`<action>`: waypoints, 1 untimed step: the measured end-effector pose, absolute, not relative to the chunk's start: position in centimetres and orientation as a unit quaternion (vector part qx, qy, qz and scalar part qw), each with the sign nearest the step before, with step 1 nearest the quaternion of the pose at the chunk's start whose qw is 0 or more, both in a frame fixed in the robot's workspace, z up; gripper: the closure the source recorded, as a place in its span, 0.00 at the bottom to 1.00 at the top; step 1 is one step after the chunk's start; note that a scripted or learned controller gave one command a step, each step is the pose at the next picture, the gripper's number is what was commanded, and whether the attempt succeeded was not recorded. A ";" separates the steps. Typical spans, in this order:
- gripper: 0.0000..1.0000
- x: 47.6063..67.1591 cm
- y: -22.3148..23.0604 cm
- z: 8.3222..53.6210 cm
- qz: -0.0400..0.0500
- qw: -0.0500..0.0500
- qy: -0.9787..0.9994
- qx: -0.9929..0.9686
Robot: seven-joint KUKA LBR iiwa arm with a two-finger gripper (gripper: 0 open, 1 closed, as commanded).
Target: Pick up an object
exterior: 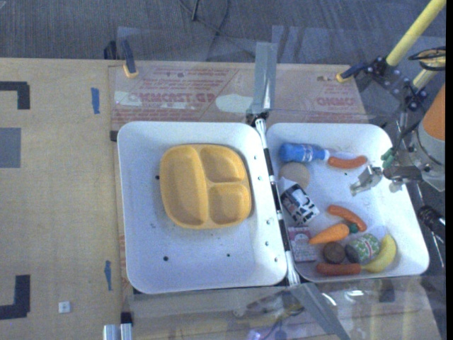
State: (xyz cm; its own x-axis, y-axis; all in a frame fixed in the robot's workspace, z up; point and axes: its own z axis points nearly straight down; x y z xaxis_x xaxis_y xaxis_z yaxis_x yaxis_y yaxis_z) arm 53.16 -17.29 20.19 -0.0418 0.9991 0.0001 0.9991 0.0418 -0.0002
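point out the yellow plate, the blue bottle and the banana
yellow plate (205, 185): camera view, on the divider ridge between its compartments.
blue bottle (300, 152): camera view, on the middle of its blue body.
banana (385, 254): camera view, on the middle of its curve.

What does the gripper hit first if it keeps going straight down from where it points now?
Likely bare floor of the right bin. The gripper hangs between the upper hot dog and the lower one; neither seems directly beneath, though depth is unclear from this slant.
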 end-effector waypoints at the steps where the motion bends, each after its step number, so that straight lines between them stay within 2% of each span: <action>1: 0.00 48.9 -15.2 8.8 -0.003 -0.004 -0.747 -0.665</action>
State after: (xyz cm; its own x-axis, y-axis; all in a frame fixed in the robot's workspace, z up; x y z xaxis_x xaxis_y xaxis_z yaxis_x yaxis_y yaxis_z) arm 48.95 -15.17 8.79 -0.1152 0.9933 -0.0022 0.9933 0.1153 0.0092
